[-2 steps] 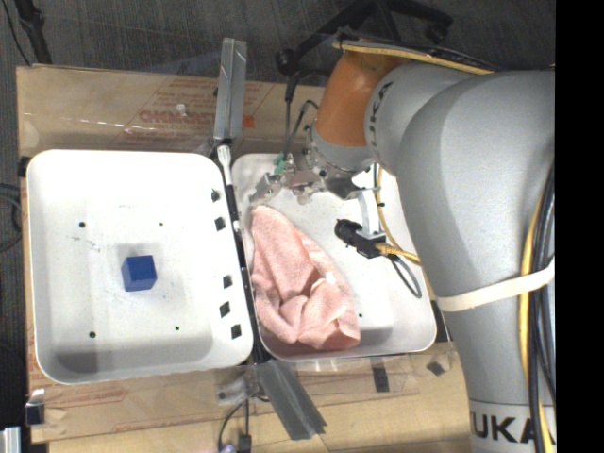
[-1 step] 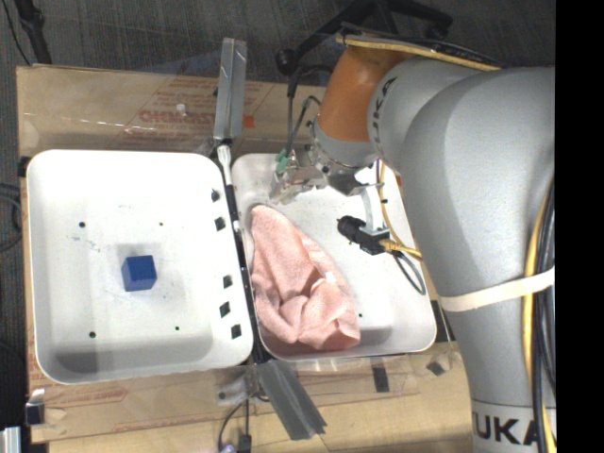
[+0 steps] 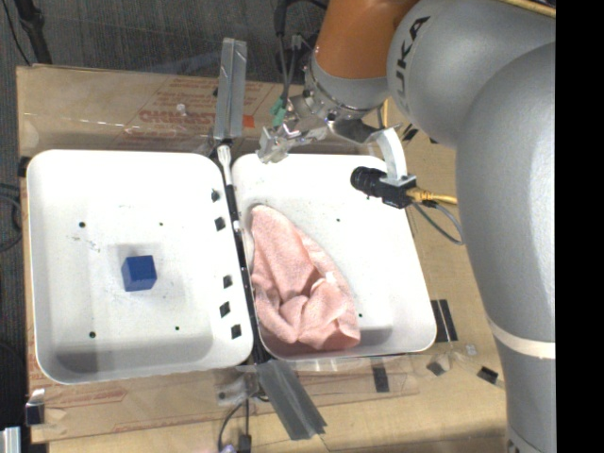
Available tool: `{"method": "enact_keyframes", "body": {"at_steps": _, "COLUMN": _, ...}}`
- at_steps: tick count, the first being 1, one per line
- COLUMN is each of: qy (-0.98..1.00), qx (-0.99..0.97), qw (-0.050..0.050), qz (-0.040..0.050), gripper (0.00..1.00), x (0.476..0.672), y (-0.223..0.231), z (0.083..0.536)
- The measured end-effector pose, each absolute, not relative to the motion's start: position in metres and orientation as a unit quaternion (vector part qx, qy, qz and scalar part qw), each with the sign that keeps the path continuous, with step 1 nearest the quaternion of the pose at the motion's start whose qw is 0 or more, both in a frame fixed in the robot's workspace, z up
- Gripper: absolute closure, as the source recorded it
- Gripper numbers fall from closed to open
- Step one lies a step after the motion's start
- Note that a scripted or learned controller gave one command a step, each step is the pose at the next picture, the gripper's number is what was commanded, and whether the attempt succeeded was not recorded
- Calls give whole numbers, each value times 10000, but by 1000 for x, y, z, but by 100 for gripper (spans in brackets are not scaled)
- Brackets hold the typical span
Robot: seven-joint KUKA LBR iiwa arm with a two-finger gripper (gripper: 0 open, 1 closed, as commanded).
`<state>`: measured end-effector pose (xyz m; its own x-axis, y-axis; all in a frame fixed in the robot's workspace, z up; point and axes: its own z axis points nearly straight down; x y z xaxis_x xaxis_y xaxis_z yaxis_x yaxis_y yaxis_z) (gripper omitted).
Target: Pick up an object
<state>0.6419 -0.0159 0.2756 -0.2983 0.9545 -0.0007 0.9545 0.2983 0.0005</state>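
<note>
1 blue cube (image 3: 139,272) sat in the left bin (image 3: 113,196); a crumpled pink cloth (image 3: 297,286) lay along the right bin's (image 3: 377,243) left wall. The jaws hung over that bin's far rim, open or closed I could not tell.

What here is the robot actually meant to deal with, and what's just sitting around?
For the job:
hand, over the far rim of the right bin
pink cloth, in the right bin
blue block, in the left bin

Just around:
the two white bins themselves
cardboard sheet under them
grey bar beyond the gap between them
</note>
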Motion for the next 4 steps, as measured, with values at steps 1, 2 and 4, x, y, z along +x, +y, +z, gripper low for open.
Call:
{"method": "enact_keyframes", "body": {"at_steps": 1, "qy": 7946, "qx": 6072, "qw": -18, "qz": -20, "gripper": 100, "x": 656, "y": -29, "z": 231}}
{"method": "enact_keyframes", "body": {"at_steps": 2, "qy": 7837, "qx": 6211, "qw": -20, "qz": -15, "gripper": 100, "x": 656, "y": -27, "z": 223}}
{"method": "enact_keyframes", "body": {"at_steps": 4, "qy": 7738, "qx": 6335, "qw": -5, "qz": -12, "gripper": 0, "x": 656, "y": 4, "z": 229}}
